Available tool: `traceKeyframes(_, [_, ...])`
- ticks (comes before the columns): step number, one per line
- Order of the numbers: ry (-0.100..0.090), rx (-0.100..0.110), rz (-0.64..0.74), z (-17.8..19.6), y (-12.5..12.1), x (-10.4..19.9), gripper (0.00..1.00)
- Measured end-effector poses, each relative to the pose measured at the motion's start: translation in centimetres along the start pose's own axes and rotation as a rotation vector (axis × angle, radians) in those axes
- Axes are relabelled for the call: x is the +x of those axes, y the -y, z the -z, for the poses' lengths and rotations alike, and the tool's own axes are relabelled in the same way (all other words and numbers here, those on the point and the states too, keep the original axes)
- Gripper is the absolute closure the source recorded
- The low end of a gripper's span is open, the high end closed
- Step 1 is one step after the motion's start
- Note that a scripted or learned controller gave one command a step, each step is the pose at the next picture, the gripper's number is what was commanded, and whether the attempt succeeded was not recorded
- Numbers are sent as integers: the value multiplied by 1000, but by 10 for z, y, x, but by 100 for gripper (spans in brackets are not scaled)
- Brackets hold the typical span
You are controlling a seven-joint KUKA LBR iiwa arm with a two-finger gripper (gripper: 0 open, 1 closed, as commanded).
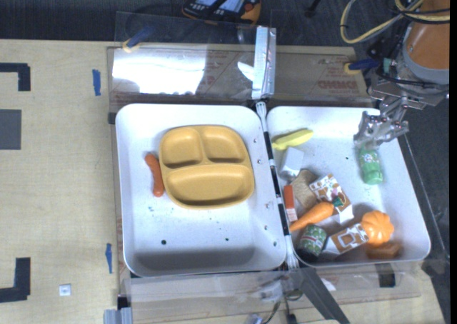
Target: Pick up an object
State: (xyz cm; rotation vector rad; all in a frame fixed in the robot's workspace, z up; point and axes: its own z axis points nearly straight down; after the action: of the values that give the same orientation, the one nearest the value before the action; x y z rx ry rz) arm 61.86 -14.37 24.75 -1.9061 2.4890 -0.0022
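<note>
The jaws (380,128) hang over the far right corner of the right bin (421,233); whether they are parted or closed I cannot tell, and nothing shows between them. Just below them lies a small green packet (370,167) — the nearest candidate. Further off sit a toy carrot (312,217) and a small pumpkin (378,226). The pick looks not yet made — grasp and lift remain.

Arm (428,37) cut off at the 2 o'clock edge. Labels on the packets (330,190) too small to be read. Can (312,240) partly hidden by the carrot (312,217).
</note>
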Motion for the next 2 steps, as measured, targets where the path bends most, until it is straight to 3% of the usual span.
traceKeyframes(1, [0,-1,0,0,0,0,0])
traceKeyframes(2, [0,-4,15,-43,4,47,0])
